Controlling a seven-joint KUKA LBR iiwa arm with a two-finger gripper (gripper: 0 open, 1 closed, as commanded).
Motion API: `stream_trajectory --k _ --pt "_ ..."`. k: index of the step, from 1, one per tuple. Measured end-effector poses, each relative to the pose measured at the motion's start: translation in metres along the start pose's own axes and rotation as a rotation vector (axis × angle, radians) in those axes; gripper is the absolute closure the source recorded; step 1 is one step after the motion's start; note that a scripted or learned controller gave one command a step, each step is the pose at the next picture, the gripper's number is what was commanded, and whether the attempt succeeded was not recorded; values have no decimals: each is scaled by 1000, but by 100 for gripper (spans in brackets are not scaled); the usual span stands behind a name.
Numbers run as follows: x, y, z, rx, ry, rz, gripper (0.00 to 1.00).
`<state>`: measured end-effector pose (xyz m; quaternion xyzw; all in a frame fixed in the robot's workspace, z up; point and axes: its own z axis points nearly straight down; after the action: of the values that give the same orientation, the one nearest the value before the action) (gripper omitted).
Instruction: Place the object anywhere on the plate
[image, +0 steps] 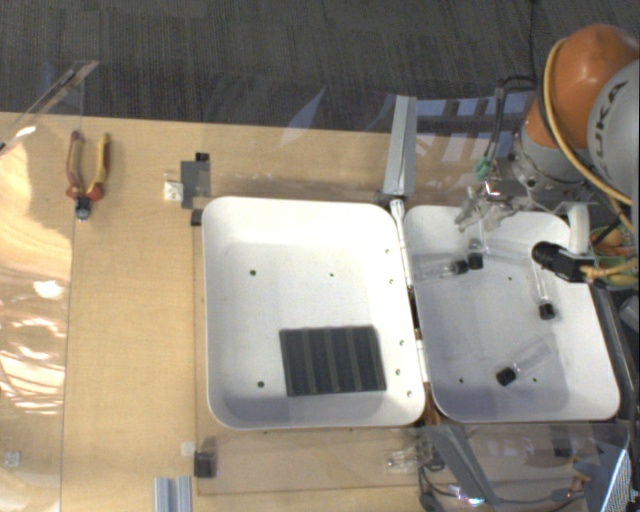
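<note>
A dark ribbed rectangular plate (331, 361) lies flat in the left bin (230, 300), toward its front. In the right bin (590, 400) lie three small clear tube-like objects with black ends: one at the back left (461, 265), one by the right wall (545, 301), one near the front (518, 369). My gripper (481, 204) hangs over the back edge of the right bin, just behind the back-left object and apart from it. I see nothing held in it. The grey arm with its orange band (585, 75) comes in from the upper right.
Red-handled pliers (86, 172) lie on the wooden bench far left. Black clamps (199, 178) (205, 463) sit at the left bin's corners. A metal bar (400, 145) stands behind the seam between the bins. A black connector with cables (560, 260) overhangs the right bin's right side.
</note>
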<state>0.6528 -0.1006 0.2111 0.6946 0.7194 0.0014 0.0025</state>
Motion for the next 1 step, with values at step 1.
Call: stream_trajectory --k 1 --pt "58 19 26 1 2 -318 100"
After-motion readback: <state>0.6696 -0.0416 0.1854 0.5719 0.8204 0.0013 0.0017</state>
